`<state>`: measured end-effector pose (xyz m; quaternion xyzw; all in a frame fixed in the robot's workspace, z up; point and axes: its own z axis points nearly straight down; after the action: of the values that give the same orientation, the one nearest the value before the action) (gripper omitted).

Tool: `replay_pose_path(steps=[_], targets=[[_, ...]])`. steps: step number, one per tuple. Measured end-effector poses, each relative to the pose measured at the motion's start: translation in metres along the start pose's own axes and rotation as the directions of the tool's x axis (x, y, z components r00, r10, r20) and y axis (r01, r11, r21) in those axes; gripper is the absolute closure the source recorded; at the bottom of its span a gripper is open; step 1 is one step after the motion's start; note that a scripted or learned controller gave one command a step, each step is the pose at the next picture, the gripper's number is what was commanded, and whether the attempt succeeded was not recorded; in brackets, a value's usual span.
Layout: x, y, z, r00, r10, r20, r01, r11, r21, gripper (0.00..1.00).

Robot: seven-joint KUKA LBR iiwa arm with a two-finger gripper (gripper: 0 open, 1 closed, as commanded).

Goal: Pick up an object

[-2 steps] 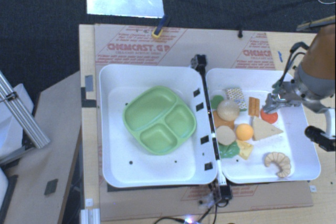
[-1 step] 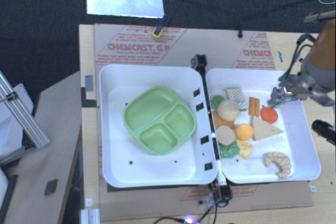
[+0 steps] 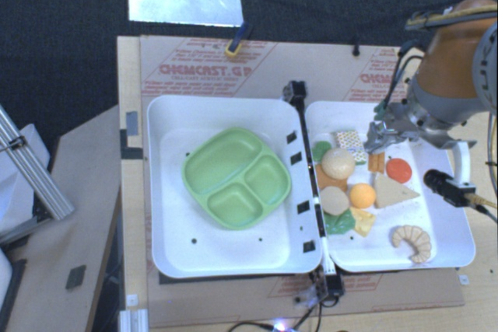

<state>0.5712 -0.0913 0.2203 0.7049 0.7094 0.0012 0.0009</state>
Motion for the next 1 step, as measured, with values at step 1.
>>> replay_pose_path(steps=[1], targets=[[0.0566,0.0105,-0.0107,1.000,-0.002,-0.002,0.002,1.000,0.000,1.00]])
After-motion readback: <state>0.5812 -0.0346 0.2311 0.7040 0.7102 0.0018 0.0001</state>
